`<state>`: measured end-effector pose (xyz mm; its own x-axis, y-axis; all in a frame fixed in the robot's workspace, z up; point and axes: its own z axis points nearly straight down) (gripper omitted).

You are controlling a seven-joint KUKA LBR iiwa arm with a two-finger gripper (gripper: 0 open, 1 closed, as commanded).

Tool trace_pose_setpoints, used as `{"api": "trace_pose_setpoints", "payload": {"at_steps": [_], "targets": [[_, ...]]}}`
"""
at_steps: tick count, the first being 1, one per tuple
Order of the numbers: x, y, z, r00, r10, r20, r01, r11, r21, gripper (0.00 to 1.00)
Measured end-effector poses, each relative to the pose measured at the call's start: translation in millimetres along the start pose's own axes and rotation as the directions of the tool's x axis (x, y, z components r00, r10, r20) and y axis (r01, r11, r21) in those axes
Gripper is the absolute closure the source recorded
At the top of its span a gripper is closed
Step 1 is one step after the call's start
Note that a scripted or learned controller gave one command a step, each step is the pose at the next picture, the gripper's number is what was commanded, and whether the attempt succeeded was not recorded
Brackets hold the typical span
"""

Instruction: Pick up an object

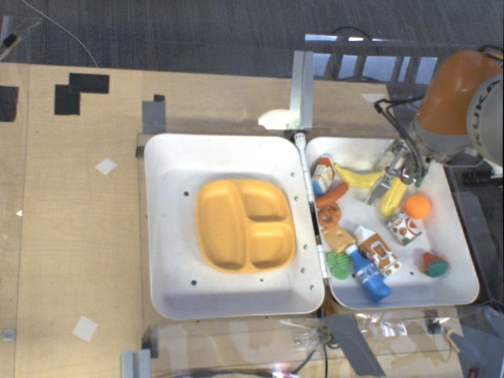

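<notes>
My gripper (pixel 399 181) hangs low over the back of the right bin (pixel 465 282), fingers spread open. Its tips straddle the upper end of a small yellow piece (pixel 392 200) that lies on the bin floor. A yellow banana (pixel 357 178) lies just to the left of the gripper. An orange ball (pixel 418 205) sits just right of the yellow piece. I cannot see anything lifted off the floor.
The right bin also holds a strawberry-printed carton (pixel 403 228), a toy strawberry (pixel 433 264), a blue bottle (pixel 372 280), a green piece (pixel 339 266), a red sausage (pixel 331 194) and a small can (pixel 321 173). A yellow divided tray (pixel 244 224) lies in the left bin (pixel 169 211).
</notes>
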<state>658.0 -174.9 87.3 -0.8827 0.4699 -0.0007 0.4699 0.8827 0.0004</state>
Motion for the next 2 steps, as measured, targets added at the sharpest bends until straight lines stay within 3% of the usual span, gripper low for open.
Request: {"api": "trace_pose_setpoints", "payload": {"at_steps": [1,2], "targets": [[32,24,-45,0.995,-0.102,0.010,0.102,0.995,-0.003,0.00],[25,21,-1,0.997,0.082,0.008,-0.082,0.997,-0.004,0.00]]}}
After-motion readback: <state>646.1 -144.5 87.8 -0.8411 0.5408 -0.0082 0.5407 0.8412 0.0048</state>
